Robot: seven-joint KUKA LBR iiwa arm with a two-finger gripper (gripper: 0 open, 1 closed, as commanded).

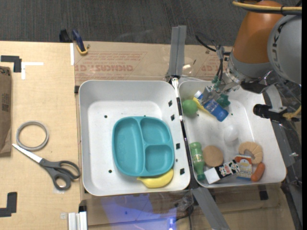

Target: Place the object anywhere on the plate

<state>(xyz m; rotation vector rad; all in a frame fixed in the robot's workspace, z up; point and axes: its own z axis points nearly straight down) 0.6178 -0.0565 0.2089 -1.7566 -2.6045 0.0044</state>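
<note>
A teal divided plate (130,145) lies in the left bin (96,128). My gripper (218,94) hangs low over the back of the right bin (268,128), directly above a blue packet with a yellow end (216,109). The packet rests tilted right under the gripper's tip, and I cannot make out whether it is gripped. A green ball (190,107) lies just left of the packet, against the wall between the bins.
A yellow banana (156,180) lies against the plate's front edge. The right bin also holds a green bottle (196,156), a tan disc (213,155), a bagel (251,150), a cow-print box (225,170) and a red sausage (258,171). Scissors (53,167) and a tape roll (32,135) lie on the bench at left.
</note>
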